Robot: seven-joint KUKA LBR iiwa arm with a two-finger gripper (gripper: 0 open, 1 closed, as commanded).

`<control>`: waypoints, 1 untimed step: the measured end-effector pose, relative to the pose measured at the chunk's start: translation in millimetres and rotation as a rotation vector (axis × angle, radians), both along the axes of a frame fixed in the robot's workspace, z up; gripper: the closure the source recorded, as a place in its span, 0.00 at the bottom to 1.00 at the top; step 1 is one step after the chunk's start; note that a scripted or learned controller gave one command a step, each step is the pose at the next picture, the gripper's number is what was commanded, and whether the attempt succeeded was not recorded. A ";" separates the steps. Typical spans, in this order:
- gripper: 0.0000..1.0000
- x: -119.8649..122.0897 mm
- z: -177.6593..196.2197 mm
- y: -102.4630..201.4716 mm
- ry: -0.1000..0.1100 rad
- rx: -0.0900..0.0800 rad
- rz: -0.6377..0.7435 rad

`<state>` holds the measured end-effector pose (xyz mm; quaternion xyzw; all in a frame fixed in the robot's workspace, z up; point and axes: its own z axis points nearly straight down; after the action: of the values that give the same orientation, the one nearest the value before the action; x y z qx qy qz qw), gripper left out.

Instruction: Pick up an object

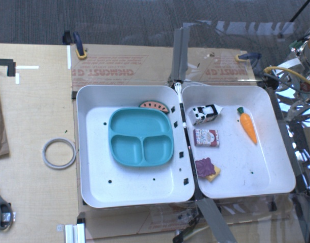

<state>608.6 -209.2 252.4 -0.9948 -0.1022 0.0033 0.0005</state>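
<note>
Carrot [248, 127] lay at right bin's [276, 151] upper right, long axis slanting upper left to lower right; pincer's state could not be told.

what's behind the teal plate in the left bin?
A watermelon slice toy peeks out past the far rim of the teal plate in the left bin. Its lower part is covered by the plate.

Wooden bench [33, 115], dark ribbed floor [119, 9]
</note>
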 end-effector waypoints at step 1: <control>0.00 0.0 0.0 0.0 0.000 0.000 0.000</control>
<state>608.6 -209.2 252.4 -0.9948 -0.1022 0.0033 0.0005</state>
